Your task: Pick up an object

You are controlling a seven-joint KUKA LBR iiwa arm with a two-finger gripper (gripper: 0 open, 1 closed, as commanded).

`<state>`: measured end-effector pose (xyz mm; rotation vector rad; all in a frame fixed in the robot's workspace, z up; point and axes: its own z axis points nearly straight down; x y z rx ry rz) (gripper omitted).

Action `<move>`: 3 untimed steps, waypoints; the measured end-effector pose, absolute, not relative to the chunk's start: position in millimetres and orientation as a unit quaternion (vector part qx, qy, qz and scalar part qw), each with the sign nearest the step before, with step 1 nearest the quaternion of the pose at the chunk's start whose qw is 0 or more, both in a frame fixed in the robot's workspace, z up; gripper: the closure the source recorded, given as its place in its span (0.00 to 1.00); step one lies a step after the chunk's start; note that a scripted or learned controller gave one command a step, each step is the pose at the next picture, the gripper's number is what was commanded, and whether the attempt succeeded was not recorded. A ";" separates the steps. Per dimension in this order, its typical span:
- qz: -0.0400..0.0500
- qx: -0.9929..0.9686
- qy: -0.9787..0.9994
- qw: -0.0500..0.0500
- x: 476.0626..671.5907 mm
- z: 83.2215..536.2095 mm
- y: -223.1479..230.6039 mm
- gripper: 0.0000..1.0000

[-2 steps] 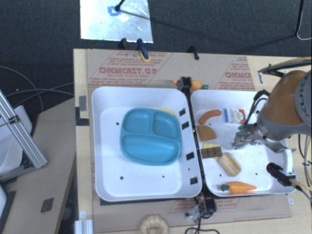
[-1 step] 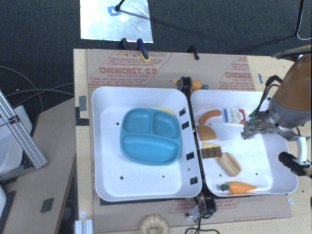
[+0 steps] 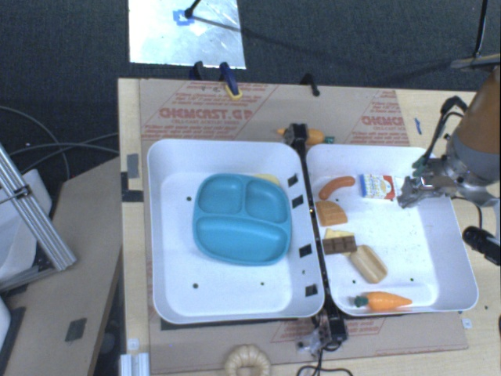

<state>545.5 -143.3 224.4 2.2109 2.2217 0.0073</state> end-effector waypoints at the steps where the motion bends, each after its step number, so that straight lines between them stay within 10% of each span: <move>1: 0.001 0.706 0.709 0.001 546.4 224.4 -143.2 1.00; 3: 0.001 0.704 0.711 0.000 556.6 237.0 -44.2 1.00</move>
